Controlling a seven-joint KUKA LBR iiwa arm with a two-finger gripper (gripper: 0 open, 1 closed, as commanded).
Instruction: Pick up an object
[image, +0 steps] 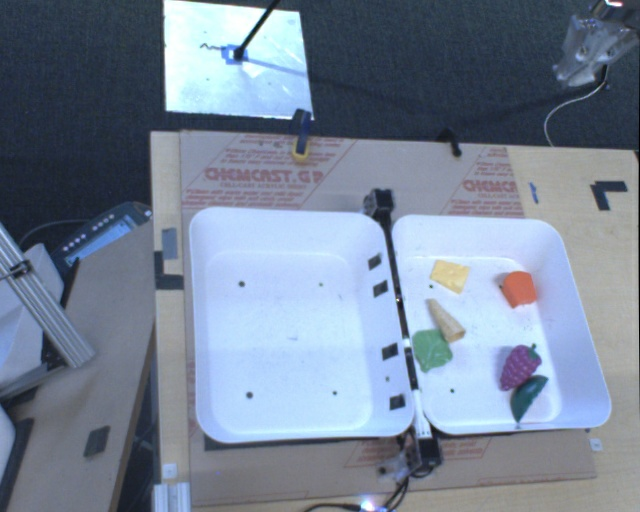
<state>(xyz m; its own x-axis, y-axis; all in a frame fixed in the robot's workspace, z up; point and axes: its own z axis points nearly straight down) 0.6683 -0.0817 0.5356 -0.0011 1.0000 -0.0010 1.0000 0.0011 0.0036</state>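
Cone (446, 321) in right bin (575, 300) lies diagonally, tip up-left.

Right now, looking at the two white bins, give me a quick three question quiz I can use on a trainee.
1. True or false: every toy food item lies in the right bin.
2. Which item touches the purple grapes? A) yellow cheese wedge B) dark green pepper C) orange piece
3. Fill in: the light green piece lies against the bin's ____ wall.

Key: 1 true; 2 B; 3 left.
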